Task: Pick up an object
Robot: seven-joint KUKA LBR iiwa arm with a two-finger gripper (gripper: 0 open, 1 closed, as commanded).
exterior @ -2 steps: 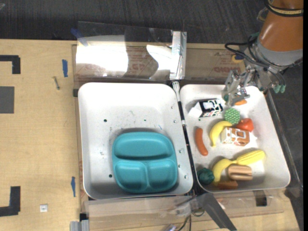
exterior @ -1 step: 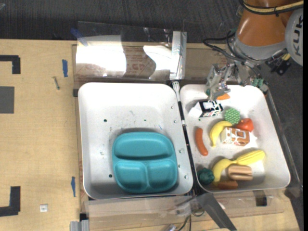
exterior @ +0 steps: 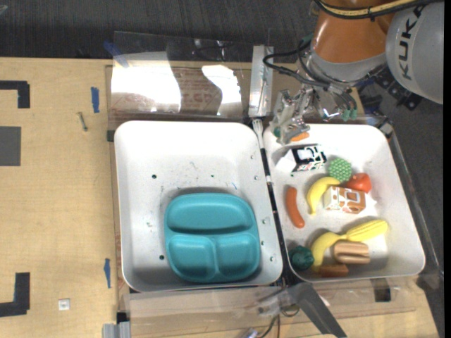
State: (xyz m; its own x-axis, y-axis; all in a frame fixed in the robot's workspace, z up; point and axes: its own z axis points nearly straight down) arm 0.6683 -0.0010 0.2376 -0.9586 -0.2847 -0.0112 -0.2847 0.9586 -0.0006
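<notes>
While the tool (exterior: 294, 120), grip state unclear, hovers over the right bin (exterior: 402, 189), the sausage (exterior: 294, 207) lies lengthwise near-to-far.

A tan counter (exterior: 49, 210) carries black tape marks (exterior: 15, 94) and blue tape bits (exterior: 94, 98). Dark carpeted floor (exterior: 141, 5) lies beyond. Glare falls on a clear panel (exterior: 176, 83).

Toy foods (exterior: 331, 217) piled loose in rt bin (exterior: 402, 189), none lifted.

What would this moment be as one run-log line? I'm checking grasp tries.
gripper: above right bin's far-left corner | grasp: none seen | nearest: black-and-white card | left bin: teal tray
</notes>
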